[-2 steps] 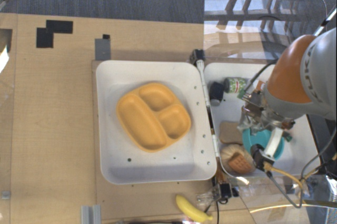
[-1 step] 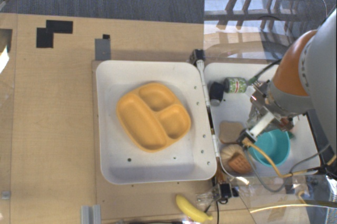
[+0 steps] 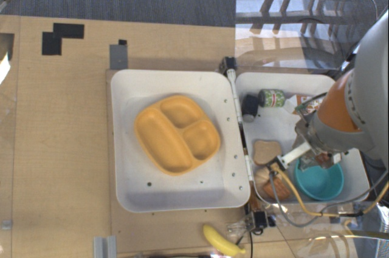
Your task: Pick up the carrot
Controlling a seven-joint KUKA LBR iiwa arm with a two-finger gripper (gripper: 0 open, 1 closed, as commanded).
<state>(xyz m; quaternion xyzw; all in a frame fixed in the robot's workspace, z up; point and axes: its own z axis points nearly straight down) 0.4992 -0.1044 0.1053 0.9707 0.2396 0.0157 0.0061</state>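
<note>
The gripper (image 3: 316, 161) hangs over the teal bowl (image 3: 319, 183) in the right bin (image 3: 276, 120); finger state unclear

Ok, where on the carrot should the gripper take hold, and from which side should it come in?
Probably its middle, from straight above, closing across its narrow width. The carrot lies flat in the lower-left corner of the right bin, with the bin wall on one side and the teal bowl on the other, so a sideways approach looks crowded.
</note>
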